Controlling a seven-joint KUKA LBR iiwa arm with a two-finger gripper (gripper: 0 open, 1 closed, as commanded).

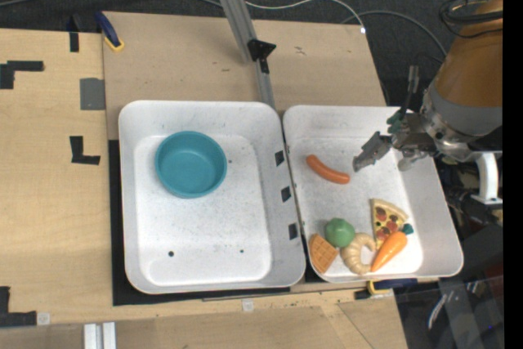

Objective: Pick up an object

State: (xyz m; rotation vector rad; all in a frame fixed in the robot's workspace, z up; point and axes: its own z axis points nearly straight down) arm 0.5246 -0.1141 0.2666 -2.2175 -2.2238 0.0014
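A: Biggest first?
B: Two shallow white bins side by side on the bench — left bin (147, 257), right bin (327, 127).
A: Reaching in from the right?
B: Grey arm (474, 69) with its orange band, over the right bin's upper right corner. Gripper (391, 153) hovering above the bin floor, fingers (369, 153) spread apart, holding nothing.
A: In the left bin?
B: A teal bowl (190, 164), upright, toward the upper left.
A: And for picking?
B: All in the right bin. Orange sausage (328, 170) lying alone mid-bin, just left of and below the gripper, apart from it. Then the cluster along the lower edge — pizza slice (387, 217), carrot (389, 250) just under it, pale croissant-like piece (358, 255) touching the carrot, green vegetable (340, 231), and a waffle (323, 254) at the lower left of the group.
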